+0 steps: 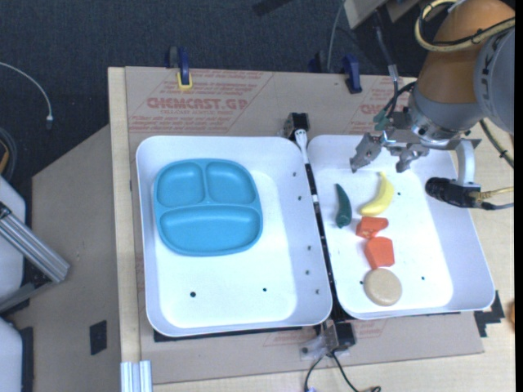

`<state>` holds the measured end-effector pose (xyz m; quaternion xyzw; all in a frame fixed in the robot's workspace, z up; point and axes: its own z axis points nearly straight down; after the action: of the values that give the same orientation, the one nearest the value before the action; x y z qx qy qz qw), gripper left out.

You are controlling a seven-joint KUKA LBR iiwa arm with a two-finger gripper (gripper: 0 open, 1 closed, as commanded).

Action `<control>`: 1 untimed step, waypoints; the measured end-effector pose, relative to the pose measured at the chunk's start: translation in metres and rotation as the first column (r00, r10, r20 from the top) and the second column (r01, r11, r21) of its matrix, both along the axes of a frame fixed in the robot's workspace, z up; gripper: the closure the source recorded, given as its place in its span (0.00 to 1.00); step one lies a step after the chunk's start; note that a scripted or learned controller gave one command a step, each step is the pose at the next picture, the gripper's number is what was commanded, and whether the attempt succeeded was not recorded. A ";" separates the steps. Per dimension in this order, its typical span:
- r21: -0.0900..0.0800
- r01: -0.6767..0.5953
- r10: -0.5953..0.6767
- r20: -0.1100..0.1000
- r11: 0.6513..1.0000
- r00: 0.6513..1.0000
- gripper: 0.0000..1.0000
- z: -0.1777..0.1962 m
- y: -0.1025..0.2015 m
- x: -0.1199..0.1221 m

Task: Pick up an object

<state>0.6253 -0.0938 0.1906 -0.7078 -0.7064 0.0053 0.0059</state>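
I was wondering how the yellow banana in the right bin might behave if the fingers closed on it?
The banana looks like smooth moulded plastic, so probably stiff, light and a bit slippery. Its curved, tapering shape may let it pivot or squirt out unless gripped across the middle. It lies flat, so rolling seems unlikely.

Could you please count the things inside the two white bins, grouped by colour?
Blue: 1, divided plate
Green: 1, pepper
Yellow: 1, banana
Orange: 2, small piece and larger block
Beige: 1, round piece
Total: 6
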 end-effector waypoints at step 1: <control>-0.001 -0.002 0.002 0.015 1.000 1.000 0.00 0.009 0.000 0.003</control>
<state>0.6283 -0.0936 0.2001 -0.7070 -0.7072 0.0002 0.0001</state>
